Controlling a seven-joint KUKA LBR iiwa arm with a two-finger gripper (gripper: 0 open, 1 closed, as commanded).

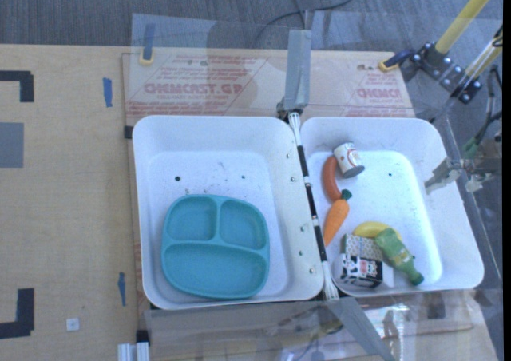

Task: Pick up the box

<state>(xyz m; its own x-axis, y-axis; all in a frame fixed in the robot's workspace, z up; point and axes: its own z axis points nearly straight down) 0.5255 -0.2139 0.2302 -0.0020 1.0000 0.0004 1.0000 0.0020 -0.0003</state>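
Listing the contents of two white bins on a wooden bench, seen from above at a slant:

- Left bin (152, 144): holds a teal divided plate (215, 246) with three sections, lying flat toward the near side.
- Right bin (431, 152): holds six small things, all grouped on its left half.
- Box (362, 262): small, black and white patterned, in the near left corner of the right bin, touching the green bottle on its right.
- Green bottle (398, 255): lying on its side, cap toward the near right, just beside the box.
- Banana (370, 228): yellow, just behind the box and bottle.
- Carrot (335, 219): orange, lying along the bin's left wall, green top pointing far.
- Sausage (330, 176): reddish orange, beyond the carrot.
- Can (347, 159): small and white, tipped over, beside the sausage's far end.
- Gripper (463, 172): at the right bin's right rim, well apart from the box; its state cannot be told.
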